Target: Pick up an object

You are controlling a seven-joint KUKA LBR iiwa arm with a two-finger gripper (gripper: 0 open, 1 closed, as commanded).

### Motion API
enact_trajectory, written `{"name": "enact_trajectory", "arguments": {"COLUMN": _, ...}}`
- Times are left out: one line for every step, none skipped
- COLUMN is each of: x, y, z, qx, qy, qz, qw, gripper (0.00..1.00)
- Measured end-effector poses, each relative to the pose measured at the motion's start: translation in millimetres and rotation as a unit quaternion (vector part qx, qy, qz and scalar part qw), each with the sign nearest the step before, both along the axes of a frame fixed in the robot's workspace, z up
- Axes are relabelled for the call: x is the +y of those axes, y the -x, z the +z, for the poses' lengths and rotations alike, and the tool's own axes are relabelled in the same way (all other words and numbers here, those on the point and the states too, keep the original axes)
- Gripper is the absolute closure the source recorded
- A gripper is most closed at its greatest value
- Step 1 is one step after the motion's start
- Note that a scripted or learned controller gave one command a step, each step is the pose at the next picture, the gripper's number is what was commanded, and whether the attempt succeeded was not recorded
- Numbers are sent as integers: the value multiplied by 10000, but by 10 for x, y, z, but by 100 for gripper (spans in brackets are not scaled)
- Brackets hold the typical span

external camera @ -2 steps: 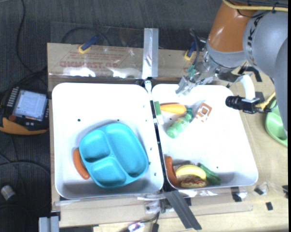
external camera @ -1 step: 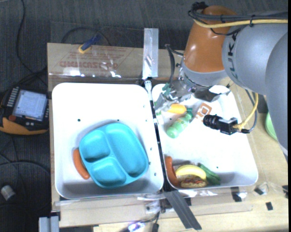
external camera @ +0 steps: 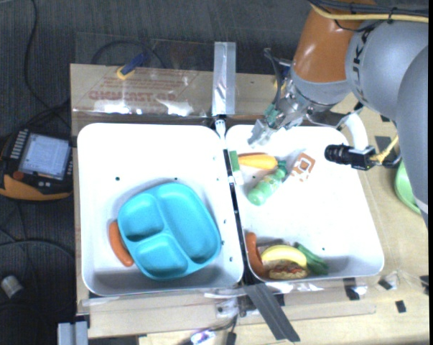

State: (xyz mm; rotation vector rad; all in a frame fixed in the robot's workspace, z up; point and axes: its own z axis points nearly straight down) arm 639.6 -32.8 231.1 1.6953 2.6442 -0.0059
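From my remote station I saw the gripper (external camera: 268,126) in the upper middle of the frame, above the far rim of the right bin (external camera: 345,214). Its fingers pointed down and to the left. Nothing sat between them; whether they were open or closed I could not tell.

Contents of the right bin:
- An orange and yellow carrot-like toy (external camera: 256,162) lay near the bin's upper left, just below the gripper and apart from it.
- A green bottle (external camera: 263,186) lay tilted directly below that toy, touching or nearly touching it.
- A small orange and white piece (external camera: 303,165) lay just to the right of the bottle.
- A yellow banana (external camera: 283,254) lay at the lower left of the bin, with a brown burger (external camera: 285,270) under it, a dark green vegetable (external camera: 315,260) on its right and a red sausage (external camera: 253,251) on its left.

Contents of the left bin (external camera: 101,157):
- A blue divided plate (external camera: 169,228) rested in the lower middle.
- An orange sausage (external camera: 118,244) lay against the plate's left edge.

A black handheld device (external camera: 41,158) with a screen lay on the floor at the left of the frame.
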Motion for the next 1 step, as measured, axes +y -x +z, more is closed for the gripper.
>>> {"name": "enact_trajectory", "arguments": {"x": -318, "y": -269, "z": -201, "qx": -8, "qy": 1, "qz": 735, "qw": 9973, "gripper": 100}}
